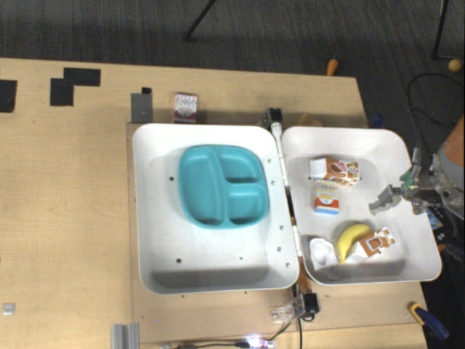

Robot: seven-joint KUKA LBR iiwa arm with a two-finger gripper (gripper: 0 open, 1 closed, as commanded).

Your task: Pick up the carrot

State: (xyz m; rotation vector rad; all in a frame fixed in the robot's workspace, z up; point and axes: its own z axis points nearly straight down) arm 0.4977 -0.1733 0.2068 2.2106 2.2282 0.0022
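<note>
Pale wooden bench (65, 195) – left bin (145, 217) holds a glossy teal divided tray (221, 184). A small orange item (332, 67) at the bench's far edge is the likeliest carrot, though it is too small to confirm. Expect it to be light, stiff and smooth – grip across the thicker middle. The gripper (383, 201) hovers over the right bin (407, 267) near the banana (351, 238); whether it is open or closed cannot be told.

Two bins, bits and pieces.
I see a teal tray (221, 185) in the left bin (156, 267); banana (351, 237) and cartons in the right bin (414, 264).

The end effector (396, 195) is grey metal with slim fingers and small green fittings; an orange band (454, 151) rings the arm above.
</note>
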